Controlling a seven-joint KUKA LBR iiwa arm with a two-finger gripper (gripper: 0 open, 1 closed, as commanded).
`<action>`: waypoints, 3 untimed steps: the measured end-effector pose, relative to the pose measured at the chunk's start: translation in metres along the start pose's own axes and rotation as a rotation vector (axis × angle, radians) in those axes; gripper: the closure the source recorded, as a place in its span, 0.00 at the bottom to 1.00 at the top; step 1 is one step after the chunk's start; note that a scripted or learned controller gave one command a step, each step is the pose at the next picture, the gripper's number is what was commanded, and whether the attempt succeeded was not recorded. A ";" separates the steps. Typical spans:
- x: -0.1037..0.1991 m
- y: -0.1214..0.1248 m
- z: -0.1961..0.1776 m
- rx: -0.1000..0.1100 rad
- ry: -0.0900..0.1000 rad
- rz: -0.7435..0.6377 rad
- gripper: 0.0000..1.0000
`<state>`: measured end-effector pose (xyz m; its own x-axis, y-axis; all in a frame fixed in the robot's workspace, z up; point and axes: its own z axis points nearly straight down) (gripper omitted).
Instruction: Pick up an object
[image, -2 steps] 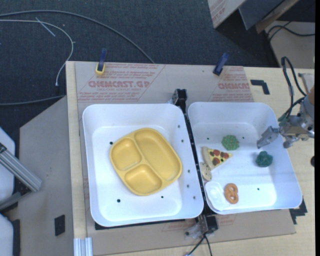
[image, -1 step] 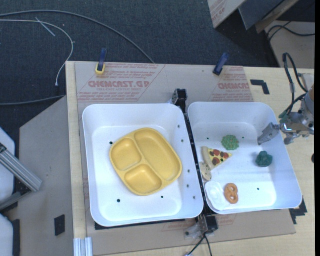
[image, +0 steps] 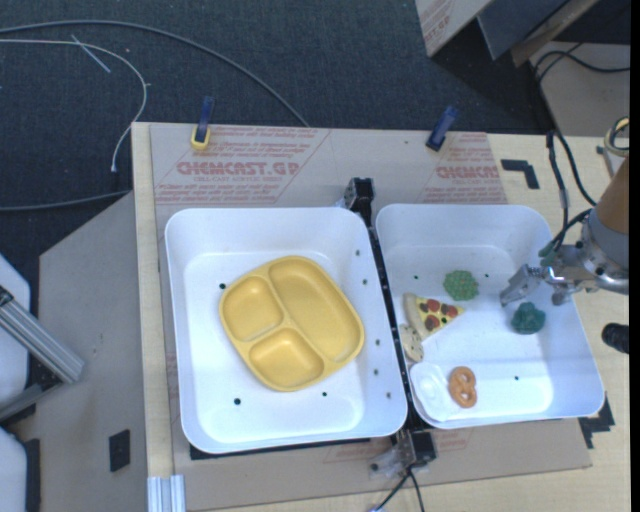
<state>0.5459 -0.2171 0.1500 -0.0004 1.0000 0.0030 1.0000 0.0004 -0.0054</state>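
Dark green object (image: 529, 319) lay in the right bin (image: 560, 395), near its right wall, just below the gripper (image: 522, 284); fingers' state I couldn't tell. Tabletop (image: 300, 160) was tan board with red print, two blue clamps on its far edge, dark carpet and cables behind. Right bin: one light green piece (image: 461, 285), one pizza slice (image: 432, 314), one pretzel (image: 462, 385). Left bin (image: 200, 400): one yellow divided tray (image: 291, 321).
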 end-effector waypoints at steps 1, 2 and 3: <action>0.001 -0.002 0.042 -0.001 0.000 0.001 0.00; 0.002 -0.002 0.066 -0.001 0.001 0.000 0.00; 0.002 -0.001 0.054 -0.005 -0.001 -0.001 1.00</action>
<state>0.5449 -0.2150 0.0962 -0.0015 1.0000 0.0023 1.0000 0.0015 0.0000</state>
